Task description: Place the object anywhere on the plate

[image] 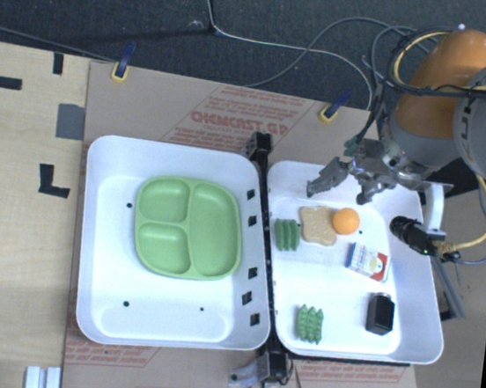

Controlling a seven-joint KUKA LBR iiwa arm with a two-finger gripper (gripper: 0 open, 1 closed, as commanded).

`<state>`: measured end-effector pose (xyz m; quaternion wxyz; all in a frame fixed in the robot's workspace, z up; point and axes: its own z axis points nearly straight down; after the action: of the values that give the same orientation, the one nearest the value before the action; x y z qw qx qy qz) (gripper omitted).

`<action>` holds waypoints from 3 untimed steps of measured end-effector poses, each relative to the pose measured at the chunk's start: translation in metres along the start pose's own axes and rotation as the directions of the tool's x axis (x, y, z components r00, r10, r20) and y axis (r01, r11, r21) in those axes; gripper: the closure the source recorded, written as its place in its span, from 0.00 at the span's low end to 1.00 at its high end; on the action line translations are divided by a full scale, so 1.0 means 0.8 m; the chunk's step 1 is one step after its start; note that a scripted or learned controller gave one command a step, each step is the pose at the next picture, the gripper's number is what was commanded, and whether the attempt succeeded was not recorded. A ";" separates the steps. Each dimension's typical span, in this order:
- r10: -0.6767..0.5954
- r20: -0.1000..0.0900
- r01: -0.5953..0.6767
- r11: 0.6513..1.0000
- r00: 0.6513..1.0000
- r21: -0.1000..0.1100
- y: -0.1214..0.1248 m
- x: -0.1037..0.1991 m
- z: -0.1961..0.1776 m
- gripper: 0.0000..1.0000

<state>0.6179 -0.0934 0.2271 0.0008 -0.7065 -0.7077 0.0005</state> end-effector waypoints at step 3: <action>0.000 0.004 0.000 1.000 1.000 -0.005 -0.009 0.000 0.175 0.00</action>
<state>0.6104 -0.0938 0.0873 -0.0026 -0.7066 -0.7076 0.0000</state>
